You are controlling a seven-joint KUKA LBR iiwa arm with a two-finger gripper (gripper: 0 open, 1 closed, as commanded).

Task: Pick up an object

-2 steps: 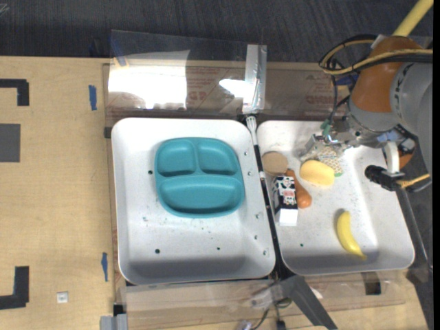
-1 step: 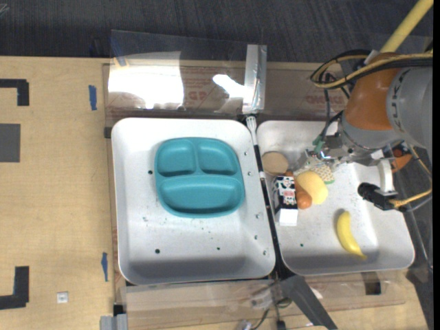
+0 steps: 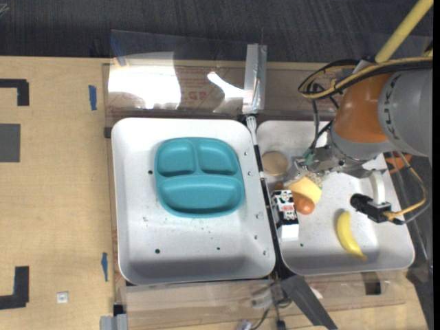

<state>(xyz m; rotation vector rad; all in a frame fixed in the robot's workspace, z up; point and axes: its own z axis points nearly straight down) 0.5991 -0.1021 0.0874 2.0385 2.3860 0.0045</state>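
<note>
1. A yellow-orange block (image 3: 306, 191) lies in the right bin (image 3: 385, 253), near its left wall, just below the gripper (image 3: 311, 165); whether the gripper is wide, narrow or holding cannot be told.
2. A small printed box (image 3: 284, 206) touches the block's left side; its writing is unreadable.
3. One banana (image 3: 348, 235) lies apart, with bare floor around it.
4. One tan disc (image 3: 274, 163) sits above.
5. The left bin (image 3: 130, 239) holds one teal tray (image 3: 199, 177).
</note>
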